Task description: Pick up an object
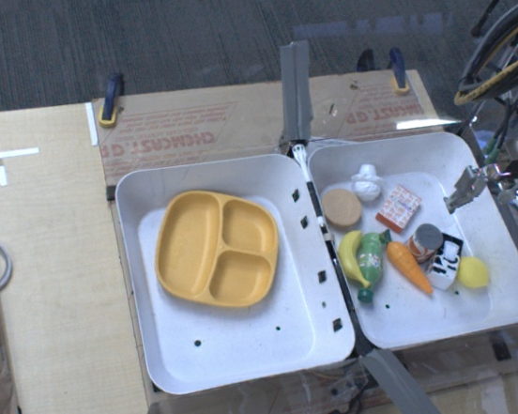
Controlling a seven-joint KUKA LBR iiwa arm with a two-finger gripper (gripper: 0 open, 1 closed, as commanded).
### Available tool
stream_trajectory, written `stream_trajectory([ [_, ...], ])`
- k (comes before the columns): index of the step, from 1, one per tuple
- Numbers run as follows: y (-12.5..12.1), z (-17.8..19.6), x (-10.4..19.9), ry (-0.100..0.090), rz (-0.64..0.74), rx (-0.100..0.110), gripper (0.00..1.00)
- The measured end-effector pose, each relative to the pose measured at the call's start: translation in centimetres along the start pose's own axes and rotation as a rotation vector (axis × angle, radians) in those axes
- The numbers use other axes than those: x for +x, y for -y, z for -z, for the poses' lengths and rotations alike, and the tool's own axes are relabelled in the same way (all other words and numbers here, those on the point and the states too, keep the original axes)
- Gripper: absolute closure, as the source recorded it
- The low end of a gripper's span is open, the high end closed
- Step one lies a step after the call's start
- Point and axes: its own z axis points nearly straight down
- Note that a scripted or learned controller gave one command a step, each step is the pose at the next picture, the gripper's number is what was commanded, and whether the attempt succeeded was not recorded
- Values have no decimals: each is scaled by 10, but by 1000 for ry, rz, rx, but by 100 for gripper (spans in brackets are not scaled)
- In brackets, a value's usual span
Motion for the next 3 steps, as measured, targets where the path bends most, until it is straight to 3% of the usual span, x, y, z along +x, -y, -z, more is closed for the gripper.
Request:
stream_trajectory([
  [1, -3, -102, 67, 2, -108, -9, 0],
  [2, 25, -138, -26, -10, -288, 3, 0],
  [3, -32, -156, -12, 1, -77, -3, 0],
])
